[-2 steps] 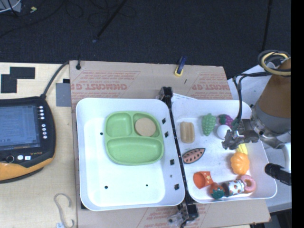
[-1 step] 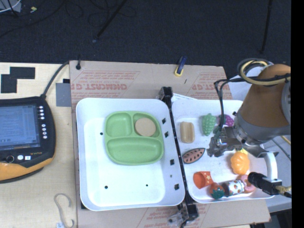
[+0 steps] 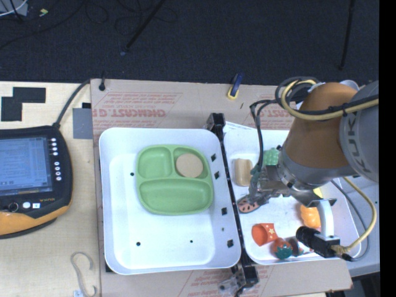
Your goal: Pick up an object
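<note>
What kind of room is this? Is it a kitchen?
Probably a robot lab, not a kitchen. A robot arm reaches over two white bins holding toys and a green plate, with a control tablet beside them.

Green tray in left bin, claw over right bin

- cardboard sheet under the bins: red print, upside down and mirrored from this view, letters not safely readable
- pendant screen: text too small to read
- arm: partial lettering, unreadable
</note>
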You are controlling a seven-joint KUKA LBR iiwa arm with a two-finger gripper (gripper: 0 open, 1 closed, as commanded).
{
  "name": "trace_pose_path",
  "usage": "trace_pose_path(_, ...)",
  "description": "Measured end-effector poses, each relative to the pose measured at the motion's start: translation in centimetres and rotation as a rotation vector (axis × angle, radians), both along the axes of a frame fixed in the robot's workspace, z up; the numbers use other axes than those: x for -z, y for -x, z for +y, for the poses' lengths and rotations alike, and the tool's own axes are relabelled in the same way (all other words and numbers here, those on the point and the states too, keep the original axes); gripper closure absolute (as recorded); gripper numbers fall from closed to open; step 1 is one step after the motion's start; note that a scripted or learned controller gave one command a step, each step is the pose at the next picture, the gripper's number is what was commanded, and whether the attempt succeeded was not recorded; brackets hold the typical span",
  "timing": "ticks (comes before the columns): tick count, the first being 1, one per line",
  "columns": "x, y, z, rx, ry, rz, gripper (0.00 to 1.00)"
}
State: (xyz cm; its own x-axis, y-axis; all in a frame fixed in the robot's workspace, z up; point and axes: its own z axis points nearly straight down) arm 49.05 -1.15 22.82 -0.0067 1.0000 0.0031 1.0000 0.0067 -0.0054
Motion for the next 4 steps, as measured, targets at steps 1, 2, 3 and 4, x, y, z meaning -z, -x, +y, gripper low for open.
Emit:
trace_pose_path(1,1.2,0.8,5.1,0.002,0.001,0.002,1.0)
trace_pose_path(2,0.6,0.2,6.8,0.004,0.003,0.001,1.0)
trace_pose_path(3,0.3,1.2,6.5,0.009,0.003,0.002,1.0)
trace_pose_path(4,-0.4,0.8,5.1,0.007,0.004,0.001,1.0)
